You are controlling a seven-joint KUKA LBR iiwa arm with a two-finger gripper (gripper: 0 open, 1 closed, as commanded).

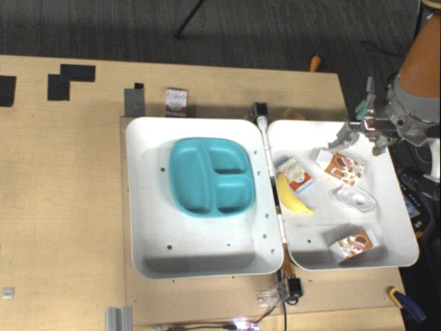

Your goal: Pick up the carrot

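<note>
Gripper (360,143) is over the far end of the right bin (406,243). The arm (420,81) comes in from the right, with the orange band visible at the edge. The fingers (342,140) are spread apart with nothing between them.

Carrot (315,63): the best match is a small orange stub at the far edge of the worktop (62,205), outside both bins and beyond the right bin's far rim. It's too small to confirm the shape. It lies away from the camera and to the left of the fingers, well apart from them and not touching, with the bin rim between the two.

Right bin contents:
- red-and-white packet (344,167), just below the fingers and the nearest thing to them
- clear plastic piece (356,199), beside that packet on the near side
- second red-and-white packet (353,245), at the near wall
- small box (295,174), near the divider side
- banana (293,200), touching or just beside the box, along the left wall

The left bin (148,254) holds a teal divided plate (211,176), roughly centred and lying flat.

Outside the bins, a small patterned cube (176,101) sits on the worktop just past the left bin's far rim. Black tape marks (69,81) are at the far left.
</note>
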